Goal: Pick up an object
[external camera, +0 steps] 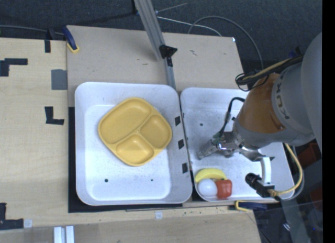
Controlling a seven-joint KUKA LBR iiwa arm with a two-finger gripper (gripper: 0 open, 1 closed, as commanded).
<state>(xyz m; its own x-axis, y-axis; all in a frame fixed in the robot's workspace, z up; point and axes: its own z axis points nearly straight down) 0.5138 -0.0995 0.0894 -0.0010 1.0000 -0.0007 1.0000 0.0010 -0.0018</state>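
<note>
A yellow three-compartment plate (135, 130) lies in the left bin (89, 184). In the right bin (201, 106), near its front left corner, sit a yellow curved piece (210, 173), a white egg-like ball (208, 187) and a small red object (224, 188), all close together. My gripper (212, 148) hangs low over the middle of the right bin, just behind those three objects, with its metal fingers pointing left. Nothing shows between the fingers.
A grey metal pole (152, 22) slants from the top of the view down to the gap between the bins. Cables (251, 43) trail over the bench behind the right bin. A black connector (256, 181) hangs from the arm at the bin's front right.
</note>
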